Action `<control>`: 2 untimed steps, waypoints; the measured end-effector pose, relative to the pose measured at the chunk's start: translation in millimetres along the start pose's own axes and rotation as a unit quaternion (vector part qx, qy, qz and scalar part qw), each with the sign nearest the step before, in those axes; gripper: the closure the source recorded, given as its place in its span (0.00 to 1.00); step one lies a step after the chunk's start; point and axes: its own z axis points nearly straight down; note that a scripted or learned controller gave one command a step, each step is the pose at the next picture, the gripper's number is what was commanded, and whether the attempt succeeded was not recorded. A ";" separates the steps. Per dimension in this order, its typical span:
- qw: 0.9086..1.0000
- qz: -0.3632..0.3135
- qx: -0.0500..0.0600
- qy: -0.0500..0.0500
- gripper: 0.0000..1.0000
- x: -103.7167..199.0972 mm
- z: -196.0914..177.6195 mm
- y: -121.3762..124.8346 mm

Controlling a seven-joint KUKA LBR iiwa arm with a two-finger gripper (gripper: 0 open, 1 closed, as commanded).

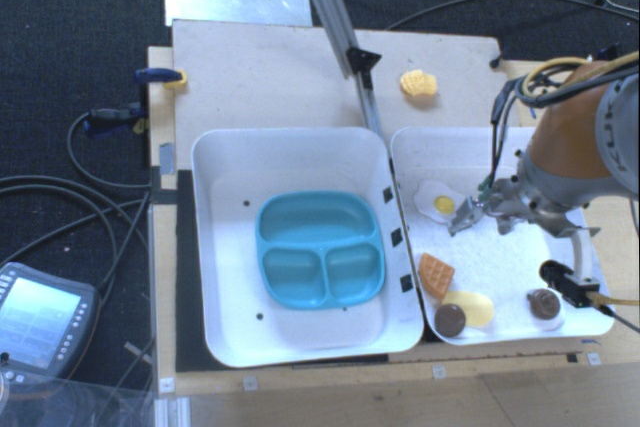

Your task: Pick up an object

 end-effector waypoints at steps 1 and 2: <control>1.000 0.000 -0.001 0.000 0.00 0.2 47.0 -0.2; 1.000 0.000 -0.004 0.000 1.00 0.1 33.6 1.6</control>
